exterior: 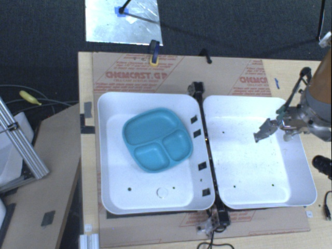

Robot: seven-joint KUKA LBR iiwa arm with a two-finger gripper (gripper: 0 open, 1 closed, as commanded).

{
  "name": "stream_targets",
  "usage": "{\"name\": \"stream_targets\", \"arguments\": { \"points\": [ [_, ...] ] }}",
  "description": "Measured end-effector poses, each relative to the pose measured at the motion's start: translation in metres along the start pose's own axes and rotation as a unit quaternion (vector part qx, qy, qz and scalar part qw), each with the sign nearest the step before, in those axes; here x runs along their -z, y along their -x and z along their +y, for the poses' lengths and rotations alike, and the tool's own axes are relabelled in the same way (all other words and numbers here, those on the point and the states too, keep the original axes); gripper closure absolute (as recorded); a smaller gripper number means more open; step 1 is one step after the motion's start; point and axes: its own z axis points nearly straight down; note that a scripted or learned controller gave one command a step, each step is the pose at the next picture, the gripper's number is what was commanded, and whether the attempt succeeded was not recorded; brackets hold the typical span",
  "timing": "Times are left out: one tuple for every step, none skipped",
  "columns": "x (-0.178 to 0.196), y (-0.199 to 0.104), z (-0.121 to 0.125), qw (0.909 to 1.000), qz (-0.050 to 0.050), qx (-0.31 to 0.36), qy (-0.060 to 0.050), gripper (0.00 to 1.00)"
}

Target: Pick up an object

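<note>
A blue divided plate [157, 139] with three compartments lies flat in the left white bin [111, 154]. A small clear ring-like item [162, 192] rests on that bin's floor near its front edge. My gripper [262, 131] hangs over the right white bin [295, 191], toward its right side, reaching in from the right. Nothing shows between its fingers. It is far from the plate, a full bin's width to the right.
A black divider with clips [201, 139] runs between the two bins. Both bins sit on a cardboard sheet [135, 71]. A shiny metal sheet [122, 12] lies beyond the bench at the back left. An aluminium rail [18, 141] stands at the far left.
</note>
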Motion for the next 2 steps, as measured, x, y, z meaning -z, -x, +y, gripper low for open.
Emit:
{"name": "stream_targets", "arguments": {
  "points": [
    [0.017, -0.074, -0.022, 1.0, 0.001, 0.004, 0.001, 0.0],
    [0.018, -0.147, 0.003, 1.0, 0.002, 0.004, 0.001, 0.0]
  ]
}}
